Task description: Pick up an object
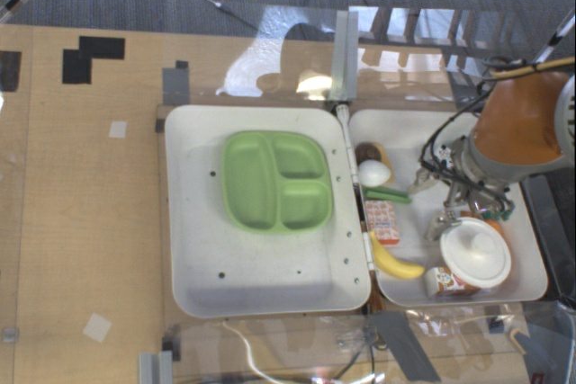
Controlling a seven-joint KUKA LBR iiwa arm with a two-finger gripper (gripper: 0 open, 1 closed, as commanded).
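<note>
Gripper (463, 209) is hanging low over the right bin (531, 270), at the end of the grey arm (522, 126) with its orange band, which is reaching in from the right. Whether the gripper is open or closed cannot be told, since the wrist and cables are hiding it, and no object is showing in its grasp. Just below the gripper, a white round lidded container (477, 252) is sitting in the right bin, touching or nearly touching the metal parts above it. A small red and white cup (447, 281) is lying on its side just beside the container, near the bin's front wall. To the left of these, a yellow banana (392, 258) is lying close to the wall between the bins. A small red and white carton (382, 220) is lying just above the banana. A green stick-shaped item (389, 192) is lying above the carton, and a white egg-shaped object (373, 174) is sitting just beside it. A dark brown round object (367, 153) is sitting behind the white one. In the left bin (198, 283), a green divided tray (277, 181) is lying flat, well apart from the gripper. Both bins are resting side by side on the desk (81, 220).
</note>
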